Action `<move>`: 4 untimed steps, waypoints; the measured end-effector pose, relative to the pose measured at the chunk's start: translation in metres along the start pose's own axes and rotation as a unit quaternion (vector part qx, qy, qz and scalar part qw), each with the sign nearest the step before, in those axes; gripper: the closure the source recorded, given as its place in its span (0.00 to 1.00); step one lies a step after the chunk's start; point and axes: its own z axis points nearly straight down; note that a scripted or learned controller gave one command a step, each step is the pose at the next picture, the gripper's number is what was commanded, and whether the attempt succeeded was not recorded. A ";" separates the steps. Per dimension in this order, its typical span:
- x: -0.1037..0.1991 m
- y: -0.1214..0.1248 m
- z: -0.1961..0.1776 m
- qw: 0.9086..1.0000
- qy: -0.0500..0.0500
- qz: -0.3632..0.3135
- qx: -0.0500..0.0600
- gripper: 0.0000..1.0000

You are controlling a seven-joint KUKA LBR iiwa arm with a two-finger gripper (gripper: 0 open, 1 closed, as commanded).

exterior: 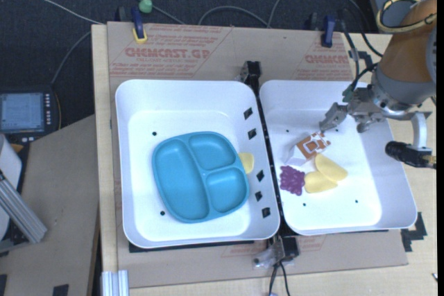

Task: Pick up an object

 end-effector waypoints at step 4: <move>0.001 0.020 -0.089 1.000 -0.002 -0.001 -0.007 1.00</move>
